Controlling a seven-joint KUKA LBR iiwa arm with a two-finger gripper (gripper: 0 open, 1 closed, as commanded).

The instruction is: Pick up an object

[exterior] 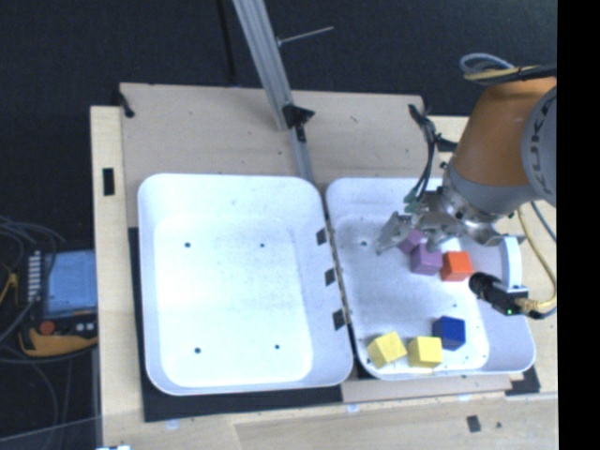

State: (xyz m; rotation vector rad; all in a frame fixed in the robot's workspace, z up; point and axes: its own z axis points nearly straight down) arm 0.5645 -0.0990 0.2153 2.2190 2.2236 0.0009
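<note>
My gripper point(401, 236) hangs low over the upper middle of the right bin point(375, 293), under the grey and orange arm that reaches in from the right. A purple block point(425, 257) lies right beside and partly under the gripper, touching it or nearly so. An orange block point(457, 266) sits against the purple block's right side. Near the bin's front edge lie a blue block point(450, 331) and two yellow blocks point(386, 349) point(426, 351). Whether anything is held is hidden by the gripper body.
The left bin point(234, 279) stands beside the right one, with small clips along the shared rim. A slanted metal rail point(267, 54) rises behind the bins. Cables and a black fitting point(497, 293) hang at the arm's right side.
</note>
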